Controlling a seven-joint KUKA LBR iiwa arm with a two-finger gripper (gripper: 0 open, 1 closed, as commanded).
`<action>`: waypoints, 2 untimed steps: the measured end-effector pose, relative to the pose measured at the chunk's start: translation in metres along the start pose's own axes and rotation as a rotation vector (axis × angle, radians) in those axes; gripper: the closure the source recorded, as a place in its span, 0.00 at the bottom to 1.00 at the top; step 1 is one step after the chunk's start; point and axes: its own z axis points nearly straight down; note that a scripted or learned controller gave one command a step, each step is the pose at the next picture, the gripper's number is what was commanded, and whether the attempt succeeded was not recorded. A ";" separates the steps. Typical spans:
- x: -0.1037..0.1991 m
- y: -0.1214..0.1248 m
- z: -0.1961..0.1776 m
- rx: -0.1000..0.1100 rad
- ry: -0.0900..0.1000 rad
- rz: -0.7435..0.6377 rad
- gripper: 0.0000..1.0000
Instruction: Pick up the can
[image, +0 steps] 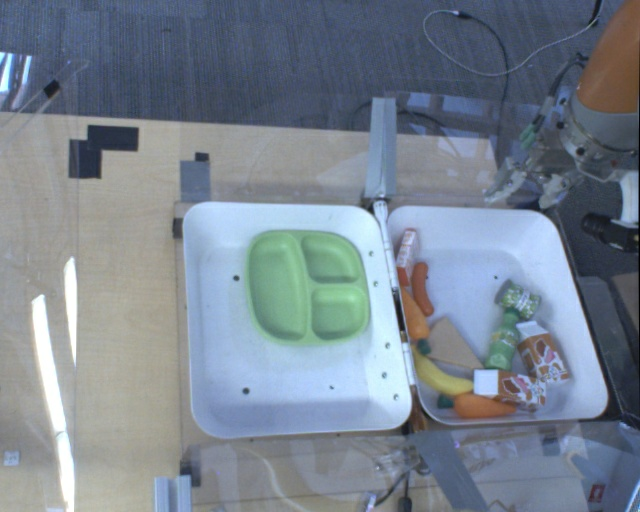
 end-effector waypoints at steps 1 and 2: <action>-0.046 -0.030 0.158 0.002 0.000 0.120 0.00; -0.022 -0.057 0.141 0.000 0.000 0.174 0.00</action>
